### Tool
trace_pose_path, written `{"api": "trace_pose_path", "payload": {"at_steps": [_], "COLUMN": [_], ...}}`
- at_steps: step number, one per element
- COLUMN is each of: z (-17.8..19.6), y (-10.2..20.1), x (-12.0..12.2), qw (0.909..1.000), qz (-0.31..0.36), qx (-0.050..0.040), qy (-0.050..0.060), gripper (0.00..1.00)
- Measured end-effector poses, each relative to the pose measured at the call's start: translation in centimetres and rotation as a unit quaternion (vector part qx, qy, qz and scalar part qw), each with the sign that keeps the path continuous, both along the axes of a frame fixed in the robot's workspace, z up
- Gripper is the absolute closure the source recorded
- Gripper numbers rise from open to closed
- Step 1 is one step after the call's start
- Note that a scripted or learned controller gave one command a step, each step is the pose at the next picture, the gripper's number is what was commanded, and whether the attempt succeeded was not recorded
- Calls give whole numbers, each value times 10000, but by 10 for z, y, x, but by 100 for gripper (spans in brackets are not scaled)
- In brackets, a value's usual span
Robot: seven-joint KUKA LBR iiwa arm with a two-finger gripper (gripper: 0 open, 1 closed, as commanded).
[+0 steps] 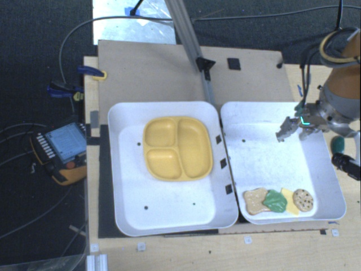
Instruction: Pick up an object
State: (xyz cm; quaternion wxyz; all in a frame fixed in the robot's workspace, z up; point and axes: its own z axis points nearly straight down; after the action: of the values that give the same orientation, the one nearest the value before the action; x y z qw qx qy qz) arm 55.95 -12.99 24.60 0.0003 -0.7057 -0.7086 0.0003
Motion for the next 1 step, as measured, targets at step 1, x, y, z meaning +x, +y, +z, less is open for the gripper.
{"api": "trace_pose_path", "payload": {"at_steps": [1], "z": [1], "y": [0], "x": [1], "qw": [10000], "qz": [2], "qx": [-1], "qy": [-12], "gripper": [0]}}
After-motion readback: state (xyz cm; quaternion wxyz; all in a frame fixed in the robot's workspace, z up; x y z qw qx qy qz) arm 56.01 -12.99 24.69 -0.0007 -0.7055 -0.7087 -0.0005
